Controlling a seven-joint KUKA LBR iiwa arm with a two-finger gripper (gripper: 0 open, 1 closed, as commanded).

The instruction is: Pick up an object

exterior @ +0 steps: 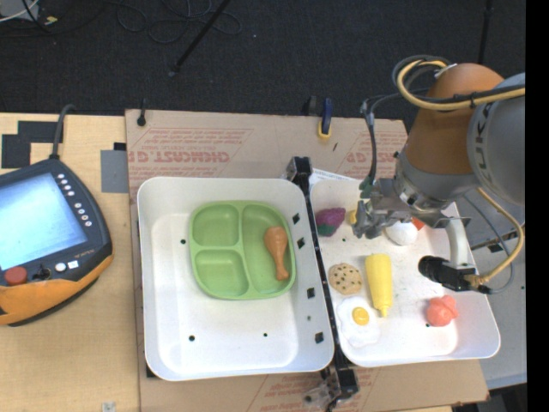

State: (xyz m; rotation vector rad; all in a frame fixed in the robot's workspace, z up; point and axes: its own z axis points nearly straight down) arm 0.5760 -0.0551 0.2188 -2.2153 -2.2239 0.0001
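Note:
In the camera view the right bin (480, 337) holds several toy foods: a purple piece (329, 220), a cookie (345, 277), a yellow corn-like piece (379, 282), a fried egg (359, 318), a red piece (441, 311) and a white piece (401, 233) with a red bit beside it. My gripper (367, 221) hangs low over the upper middle of that bin, just left of the white piece and right of the purple one. Its fingertips are dark and small, and I see nothing between them.
The left bin (163, 316) carries a green divided plate (240, 250) with a toy drumstick (277, 249) in its right compartment. A black divider (310, 256) runs between the bins. A teach pendant (47, 230) lies on the bench at far left. Cables loop at the arm's wrist.

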